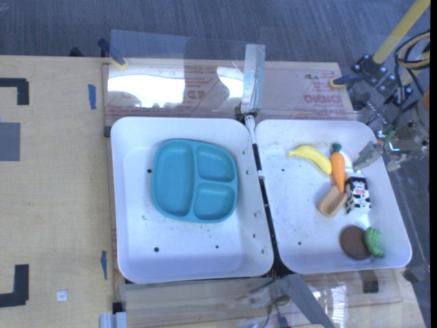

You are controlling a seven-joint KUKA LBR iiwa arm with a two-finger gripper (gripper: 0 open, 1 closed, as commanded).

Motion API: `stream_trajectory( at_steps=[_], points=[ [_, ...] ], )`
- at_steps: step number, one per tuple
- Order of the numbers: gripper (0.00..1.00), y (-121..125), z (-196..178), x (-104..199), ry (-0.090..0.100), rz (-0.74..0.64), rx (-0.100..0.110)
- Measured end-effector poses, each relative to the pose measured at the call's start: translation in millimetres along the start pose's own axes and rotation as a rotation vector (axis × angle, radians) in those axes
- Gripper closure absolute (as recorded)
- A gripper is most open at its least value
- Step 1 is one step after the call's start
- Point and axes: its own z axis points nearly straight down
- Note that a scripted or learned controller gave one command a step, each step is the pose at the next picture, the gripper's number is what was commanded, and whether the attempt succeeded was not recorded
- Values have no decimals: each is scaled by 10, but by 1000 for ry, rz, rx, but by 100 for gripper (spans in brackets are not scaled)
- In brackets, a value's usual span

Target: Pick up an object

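The right bin [300, 238] holds several toys. A yellow banana [311, 157] lies beside an orange carrot [338, 169]. Below them a tan bread piece [331, 201] touches a black-and-white carton [357, 194]. A brown cookie [354, 242] and green broccoli [375, 242] sit at the bin's near right corner. My gripper [374, 154] appears as grey metal parts at the bin's right rim, just right of the carrot's top. It holds nothing that I can see.
The left bin [130, 244] carries a blue divided plate [194, 180]. A metal divider [252, 80] and clear plastic sheet stand behind the bins. Cables and a yellow pole [406, 19] crowd the upper right. Wooden bench lies to the left.
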Motion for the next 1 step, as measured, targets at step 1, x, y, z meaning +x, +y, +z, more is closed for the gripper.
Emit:
stream_trajectory(
  at_steps=[1],
  points=[
    [0, 452, 1015, 208, -2, -92, -5]
  ],
)
